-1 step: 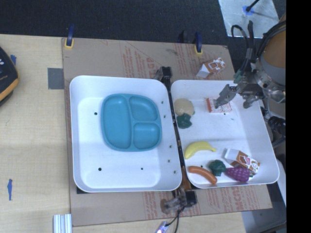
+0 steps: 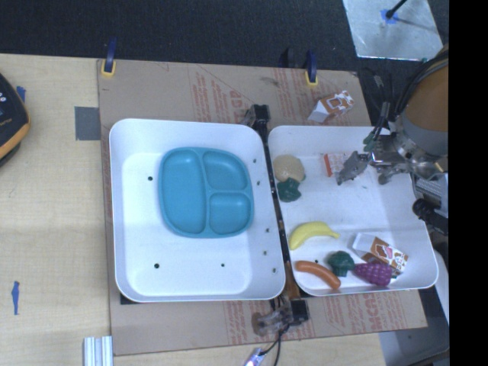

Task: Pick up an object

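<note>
The left bin (image 2: 130,204) holds a blue divided plate (image 2: 206,191); the right bin (image 2: 415,280) holds the toys, a banana (image 2: 312,233), a sausage (image 2: 317,274), purple grapes (image 2: 373,272) and broccoli (image 2: 341,262) near its front edge; the gripper (image 2: 370,166) hangs over that bin's back part, fingers spread, nothing between them.

Red printed lettering runs along the brown cardboard sheet (image 2: 191,90) beneath the bins; characters are too small to read. No other legible text present.
</note>
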